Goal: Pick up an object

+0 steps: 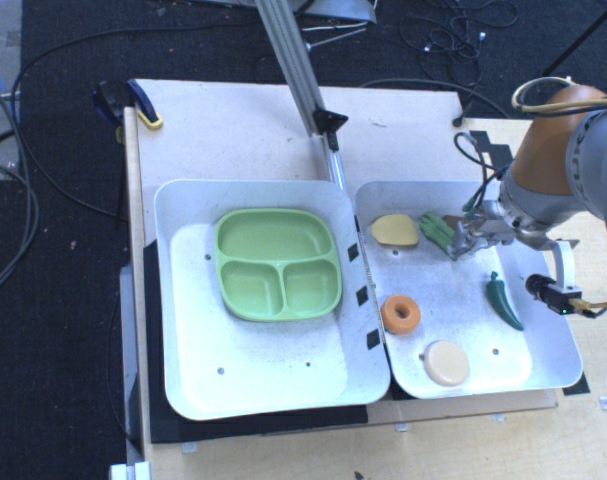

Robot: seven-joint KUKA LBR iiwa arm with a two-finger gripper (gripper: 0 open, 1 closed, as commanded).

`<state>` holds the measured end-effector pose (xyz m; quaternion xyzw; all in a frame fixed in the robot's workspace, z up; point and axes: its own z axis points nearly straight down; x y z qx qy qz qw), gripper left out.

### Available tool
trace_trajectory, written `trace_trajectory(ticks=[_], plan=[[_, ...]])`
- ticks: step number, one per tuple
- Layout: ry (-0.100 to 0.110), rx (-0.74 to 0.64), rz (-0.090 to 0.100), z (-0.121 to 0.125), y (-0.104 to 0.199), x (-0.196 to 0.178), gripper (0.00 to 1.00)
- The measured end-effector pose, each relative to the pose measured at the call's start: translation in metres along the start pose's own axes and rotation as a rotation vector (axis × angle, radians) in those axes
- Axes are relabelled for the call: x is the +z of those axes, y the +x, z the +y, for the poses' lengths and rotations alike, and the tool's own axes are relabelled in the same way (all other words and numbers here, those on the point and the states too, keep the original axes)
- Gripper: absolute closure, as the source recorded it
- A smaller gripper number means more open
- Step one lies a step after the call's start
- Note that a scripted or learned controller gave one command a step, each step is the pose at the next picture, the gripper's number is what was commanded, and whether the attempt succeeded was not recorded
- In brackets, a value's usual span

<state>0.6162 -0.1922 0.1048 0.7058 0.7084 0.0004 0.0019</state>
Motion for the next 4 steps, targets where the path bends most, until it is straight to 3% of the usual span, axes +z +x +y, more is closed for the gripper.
trace_trajectory(ticks=[3, 4], plan=[[-0.005, 0.001, -0.001, 0.009, -0.004, -0.141, 1.00], [0.004, -0.004, 0.004, 0.009, 0.057, -0.136, 1.00]])
